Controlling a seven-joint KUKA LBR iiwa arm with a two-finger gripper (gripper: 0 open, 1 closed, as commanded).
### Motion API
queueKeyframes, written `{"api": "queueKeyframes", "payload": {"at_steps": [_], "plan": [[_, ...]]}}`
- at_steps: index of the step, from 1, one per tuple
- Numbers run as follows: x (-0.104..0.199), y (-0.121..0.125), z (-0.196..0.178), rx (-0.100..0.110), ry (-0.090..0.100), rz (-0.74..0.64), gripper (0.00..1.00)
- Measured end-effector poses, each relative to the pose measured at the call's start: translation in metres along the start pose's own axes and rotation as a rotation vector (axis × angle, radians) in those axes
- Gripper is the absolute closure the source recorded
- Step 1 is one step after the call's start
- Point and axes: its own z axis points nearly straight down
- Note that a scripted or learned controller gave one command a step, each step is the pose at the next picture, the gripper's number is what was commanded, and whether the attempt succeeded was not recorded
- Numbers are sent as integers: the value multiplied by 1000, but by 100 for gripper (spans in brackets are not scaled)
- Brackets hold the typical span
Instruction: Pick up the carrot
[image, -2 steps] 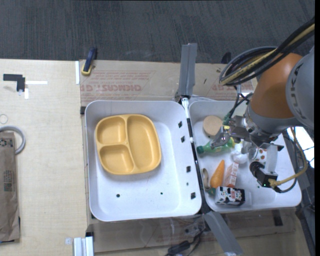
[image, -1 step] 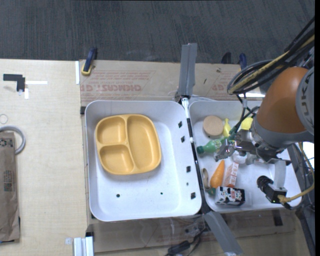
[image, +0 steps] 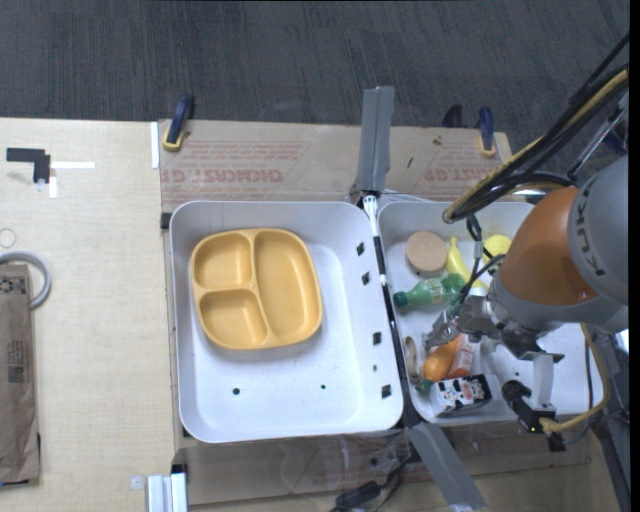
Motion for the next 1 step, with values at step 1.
{"api": "queueKeyframes", "payload": {"at_steps": [1], "plan": [[-1,0,-8,2,-1,5,100]]}}
